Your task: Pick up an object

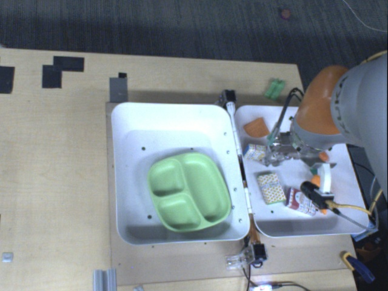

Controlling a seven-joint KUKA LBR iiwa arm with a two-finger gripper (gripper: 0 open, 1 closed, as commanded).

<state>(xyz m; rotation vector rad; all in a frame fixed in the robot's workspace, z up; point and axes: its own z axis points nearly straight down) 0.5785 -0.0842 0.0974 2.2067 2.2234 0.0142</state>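
Note:
My gripper (276,153) hangs low in the right bin (345,162), near its middle left. Beside it to the left lies a crumpled silvery wrapper (254,153); whether they touch I cannot tell. An orange wedge (256,127) sits at the bin's back left. Toward the front lies a patterned square packet (271,188), with a red and white packet (299,200) to its right. A white tube (326,177) with a small orange piece (316,180) lies under the wrist at the right.
The left bin (130,162) holds a green divided plate (189,191), tilted toward the front. A green clip-like thing (274,89) lies on the bench behind the right bin. The bulky arm (345,108) covers the right bin's back right corner.

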